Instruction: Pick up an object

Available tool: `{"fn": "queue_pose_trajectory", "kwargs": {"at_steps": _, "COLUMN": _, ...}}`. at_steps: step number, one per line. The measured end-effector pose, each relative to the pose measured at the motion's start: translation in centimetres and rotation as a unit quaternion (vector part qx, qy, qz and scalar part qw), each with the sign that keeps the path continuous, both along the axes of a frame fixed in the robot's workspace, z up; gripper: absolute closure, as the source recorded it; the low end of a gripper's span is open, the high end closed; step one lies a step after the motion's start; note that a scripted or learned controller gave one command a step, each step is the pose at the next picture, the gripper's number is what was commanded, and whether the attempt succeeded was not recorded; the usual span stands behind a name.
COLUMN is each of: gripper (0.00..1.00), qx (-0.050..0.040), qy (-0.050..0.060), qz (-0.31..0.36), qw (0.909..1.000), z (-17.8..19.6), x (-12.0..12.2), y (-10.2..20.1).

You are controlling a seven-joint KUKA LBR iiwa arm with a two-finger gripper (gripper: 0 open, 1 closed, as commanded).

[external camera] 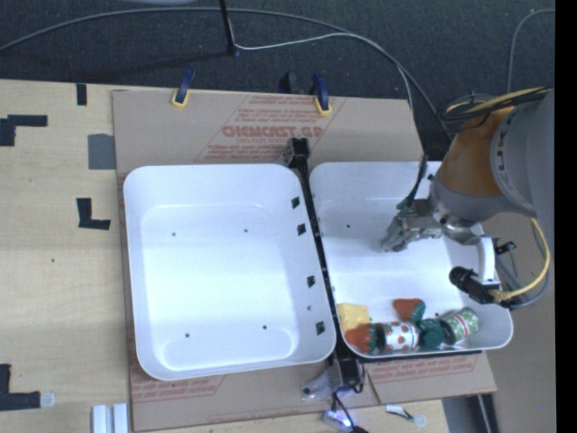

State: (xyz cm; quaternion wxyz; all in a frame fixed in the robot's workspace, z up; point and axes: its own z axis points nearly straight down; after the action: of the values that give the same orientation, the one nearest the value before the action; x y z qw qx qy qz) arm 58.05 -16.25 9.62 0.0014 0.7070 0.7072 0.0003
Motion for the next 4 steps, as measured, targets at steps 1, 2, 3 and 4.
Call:
{"fn": "queue_pose_trajectory", "kwargs": {"at_steps": 1, "gripper": 1.0, "qx": 0.0003, "qy": -0.001, "qz": 0.0, "qw": 1.0, "z": 6.1, "x": 0.7, "y": 0.1}}
{"fn": "queue_pose_trajectory", "kwargs": {"at_steps": 2, "gripper": 1.0, "qx": 0.0004, "qy": -0.001, "qz": 0.0, "qw": 1.0, "z": 11.3, "x": 0.8, "y": 0.1}}
{"fn": "queue_pose_trajectory", "kwargs": {"at_steps": 3, "gripper": 1.0, "qx": 0.0013, "qy": 0.001, "qz": 0.002, "qw": 1.0, "z": 11.4, "x": 1.1, "y": 4.4}}
{"fn": "queue_pose_trajectory", "kwargs": {"at_steps": 4, "gripper": 1.0, "qx": 0.0014, "qy": 0.001, "qz": 0.002, "qw": 1.0, "z": 11.7, "x": 1.1, "y": 9.9}}
